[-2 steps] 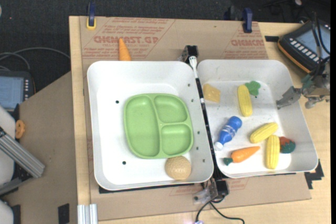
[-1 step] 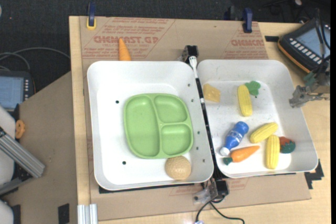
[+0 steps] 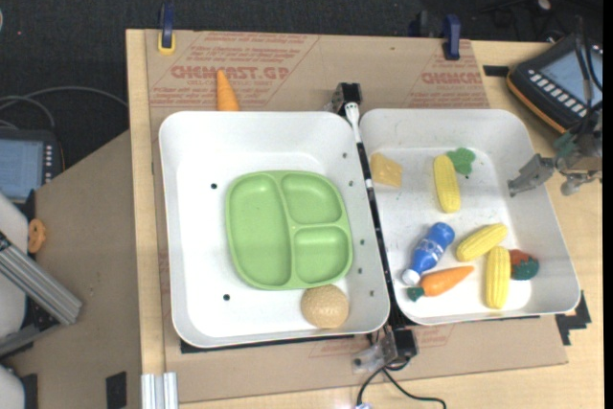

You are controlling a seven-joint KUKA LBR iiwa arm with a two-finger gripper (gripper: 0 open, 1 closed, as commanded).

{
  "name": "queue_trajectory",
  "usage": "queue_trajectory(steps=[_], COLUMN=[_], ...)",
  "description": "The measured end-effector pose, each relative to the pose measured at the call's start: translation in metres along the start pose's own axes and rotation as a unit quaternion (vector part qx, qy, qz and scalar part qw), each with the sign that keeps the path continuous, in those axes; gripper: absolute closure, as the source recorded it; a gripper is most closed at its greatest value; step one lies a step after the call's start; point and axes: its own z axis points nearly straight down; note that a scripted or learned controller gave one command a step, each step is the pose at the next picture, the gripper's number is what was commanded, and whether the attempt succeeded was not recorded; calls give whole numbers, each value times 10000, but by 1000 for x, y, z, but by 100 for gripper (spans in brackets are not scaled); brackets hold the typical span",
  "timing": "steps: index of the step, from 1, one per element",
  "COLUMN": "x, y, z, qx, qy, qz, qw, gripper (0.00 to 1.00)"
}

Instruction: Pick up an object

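Note:
My gripper (image 3: 551,178) hangs at the right rim of the right bin (image 3: 551,223), open with nothing between its fingers (image 3: 528,175). Inside that bin lie an upright corn cob (image 3: 446,183) beside a green broccoli piece (image 3: 464,158), and a pale yellow wedge (image 3: 386,170) at the left. Lower down are a blue bottle (image 3: 430,250), a yellow banana-like piece (image 3: 480,241), an orange carrot (image 3: 445,281), a second corn cob (image 3: 497,277) and a small red and green item (image 3: 522,265). The gripper touches none of them.
The left bin (image 3: 192,206) holds a green divided plate (image 3: 287,228) and a tan round ball (image 3: 325,306) at its front edge. Another carrot (image 3: 225,91) lies on the bench behind the left bin. A tablet-like device (image 3: 560,86) sits at the far right.

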Motion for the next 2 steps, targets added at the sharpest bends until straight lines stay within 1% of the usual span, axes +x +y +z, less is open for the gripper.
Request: queue_trajectory(steps=[1, 2], x=[2, 109], y=[79, 84], z=[68, 105], qx=[13, 55], qy=[12, 52], qz=[-24, -52], qw=[10000, 10000], gripper=[0, 0])
